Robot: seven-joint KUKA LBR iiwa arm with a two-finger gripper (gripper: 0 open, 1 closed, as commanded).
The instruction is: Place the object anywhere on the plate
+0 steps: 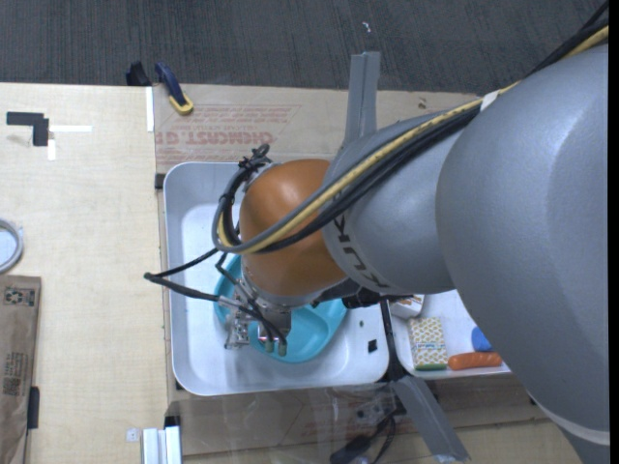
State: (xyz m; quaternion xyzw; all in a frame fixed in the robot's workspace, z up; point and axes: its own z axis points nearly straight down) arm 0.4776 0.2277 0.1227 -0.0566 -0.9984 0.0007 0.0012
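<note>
Clearly, the gripper (253, 334) hangs low over the turquoise plate (324, 325), which lies under it and to its right in the left white bin (189, 356). Whether its fingers are apart or together I cannot tell. Far to its right, in the other bin, lie a carrot-like orange piece (474, 361) and a cracker-like block (427, 341).

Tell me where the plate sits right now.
The blue plate lies in the left bin, toward its near right corner, largely hidden under the arm's orange band; the pincer hangs over its left edge.
</note>
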